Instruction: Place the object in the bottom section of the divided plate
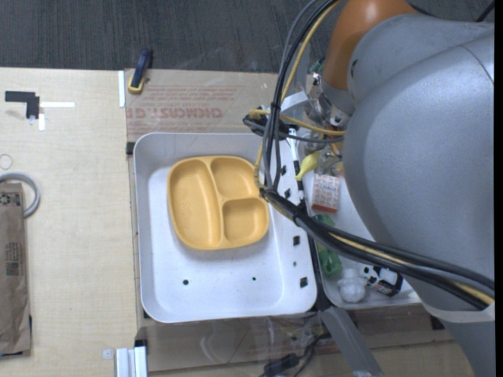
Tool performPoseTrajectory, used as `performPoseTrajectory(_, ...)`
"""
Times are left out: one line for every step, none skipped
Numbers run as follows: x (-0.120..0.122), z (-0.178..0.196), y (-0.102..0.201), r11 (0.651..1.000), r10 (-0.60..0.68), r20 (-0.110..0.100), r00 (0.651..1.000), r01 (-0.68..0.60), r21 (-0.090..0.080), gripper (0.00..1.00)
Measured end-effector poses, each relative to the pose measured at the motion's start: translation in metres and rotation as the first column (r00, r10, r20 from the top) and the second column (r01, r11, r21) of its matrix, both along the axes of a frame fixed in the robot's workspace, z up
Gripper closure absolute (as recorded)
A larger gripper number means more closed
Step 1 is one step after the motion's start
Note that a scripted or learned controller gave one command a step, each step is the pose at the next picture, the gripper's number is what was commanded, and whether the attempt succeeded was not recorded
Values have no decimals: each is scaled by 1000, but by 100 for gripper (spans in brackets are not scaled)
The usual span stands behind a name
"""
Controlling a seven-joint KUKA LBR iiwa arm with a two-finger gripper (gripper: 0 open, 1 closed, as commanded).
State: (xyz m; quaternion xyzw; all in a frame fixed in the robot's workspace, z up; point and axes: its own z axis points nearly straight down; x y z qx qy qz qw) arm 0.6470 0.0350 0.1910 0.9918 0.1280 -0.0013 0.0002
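A yellow divided plate (217, 203) lies in the left white bin (212, 289), toward its upper half. It has one long section on the left and two smaller sections on the right, all bare. The grey arm with its orange band (369, 14) covers most of the right bin (346, 293). The gripper itself is hidden under the arm and its cables. Small objects show in the right bin beside the arm: a yellow item (308, 163), a white packet with red print (324, 192), a green item (330, 261) and a white lump (351, 290).
Black and yellow cables (275, 132) hang over the gap between the bins and touch the plate's right rim. A cardboard sheet (196, 104) lies behind the left bin with a blue and yellow tool (141, 71) on it. A brown packet (14, 265) lies at far left.
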Motion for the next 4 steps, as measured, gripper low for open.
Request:
performPoseTrajectory(-2, 167, -38, 1000, 8, -2, 1000, -8, -1, 100)
performPoseTrajectory(-16, -1, 53, 1000, 10, -2, 1000, -10, -2, 100)
performPoseTrajectory(-15, -1, 53, 1000, 9, -1, 1000, -9, -2, 0)
performPoseTrajectory(-15, 8, 50, 1000, 5, -4, 1000, -5, -3, 100)
